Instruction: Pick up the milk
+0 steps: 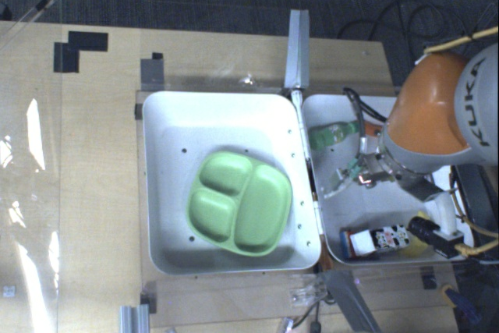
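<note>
A green divided tray (239, 203) lies in the left bin (164, 168).

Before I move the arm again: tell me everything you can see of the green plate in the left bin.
The green plate is a rounded, three-compartment tray, plastic-looking and pale green: two smaller wells on its left, one larger on its right. It lies face up, slightly rotated, on the floor of the left bin, toward the near right corner. Its wells hold nothing.

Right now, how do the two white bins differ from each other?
The left bin holds one thing, a green divided plate lying flat near its middle; the right bin holds several smaller items, among them a green bottle on its side and a dark carton near the front edge. The left bin lies open to view, while the grey and orange arm hangs over the right bin. Both are shallow, white and side by side.
</note>
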Robot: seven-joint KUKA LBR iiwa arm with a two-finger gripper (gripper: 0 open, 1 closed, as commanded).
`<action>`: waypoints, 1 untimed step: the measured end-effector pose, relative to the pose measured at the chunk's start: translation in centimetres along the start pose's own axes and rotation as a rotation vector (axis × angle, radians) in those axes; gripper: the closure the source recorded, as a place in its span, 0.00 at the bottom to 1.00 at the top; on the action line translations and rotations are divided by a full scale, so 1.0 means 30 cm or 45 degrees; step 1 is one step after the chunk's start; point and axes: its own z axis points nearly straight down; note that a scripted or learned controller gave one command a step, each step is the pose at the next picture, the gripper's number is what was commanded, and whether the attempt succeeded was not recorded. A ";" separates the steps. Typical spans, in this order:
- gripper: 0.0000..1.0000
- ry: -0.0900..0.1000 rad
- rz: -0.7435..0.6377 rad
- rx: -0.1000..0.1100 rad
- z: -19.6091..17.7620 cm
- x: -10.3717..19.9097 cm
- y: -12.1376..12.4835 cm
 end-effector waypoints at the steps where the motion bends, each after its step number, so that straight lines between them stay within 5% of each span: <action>1: 0.00 -0.001 0.054 0.002 0.001 -0.128 -0.075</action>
